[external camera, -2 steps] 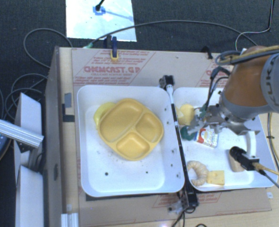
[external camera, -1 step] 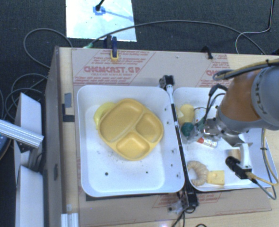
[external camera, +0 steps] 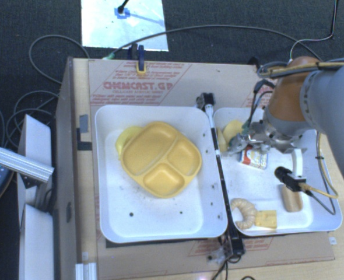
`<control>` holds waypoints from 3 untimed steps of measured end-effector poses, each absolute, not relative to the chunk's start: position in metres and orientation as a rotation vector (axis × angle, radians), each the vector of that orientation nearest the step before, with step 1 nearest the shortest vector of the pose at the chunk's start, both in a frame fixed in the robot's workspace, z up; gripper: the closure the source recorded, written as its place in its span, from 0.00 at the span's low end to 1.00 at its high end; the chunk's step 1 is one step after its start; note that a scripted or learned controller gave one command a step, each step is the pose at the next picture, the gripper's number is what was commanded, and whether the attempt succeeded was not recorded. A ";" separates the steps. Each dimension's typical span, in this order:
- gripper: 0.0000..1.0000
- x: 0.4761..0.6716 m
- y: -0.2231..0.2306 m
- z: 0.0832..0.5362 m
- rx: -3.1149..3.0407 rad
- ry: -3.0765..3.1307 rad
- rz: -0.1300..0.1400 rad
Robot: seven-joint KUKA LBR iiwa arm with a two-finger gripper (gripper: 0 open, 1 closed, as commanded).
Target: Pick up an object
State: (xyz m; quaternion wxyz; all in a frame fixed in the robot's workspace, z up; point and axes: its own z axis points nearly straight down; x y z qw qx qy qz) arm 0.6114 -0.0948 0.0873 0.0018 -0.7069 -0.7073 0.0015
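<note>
The gripper [external camera: 242,145] hung low in the upper left corner of the right bin [external camera: 257,185], the red-and-white packet [external camera: 255,157] just beside it, toward mid-bin (clenched or released, I could not tell). A yellow piece [external camera: 231,131] crowded the dividing wall; bare floor lay below the packet.

bench [external camera: 160,80] — left bin [external camera: 160,214], right bin [external camera: 259,185]

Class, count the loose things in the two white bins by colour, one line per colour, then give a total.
Yellow: 4 (divided plate, piece poking out from under it, lump by the divider, flat square)
Cream: 1 (ring)
Tan: 1 (block)
Red and white: 1 (packet)
Total: 7
</note>
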 end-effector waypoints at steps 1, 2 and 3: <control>0.00 0.640 -0.098 0.083 -2.201 -2.167 0.080; 0.00 0.651 -0.106 0.082 -2.195 -2.155 0.103; 0.00 0.661 -0.101 0.084 -2.215 -2.199 0.052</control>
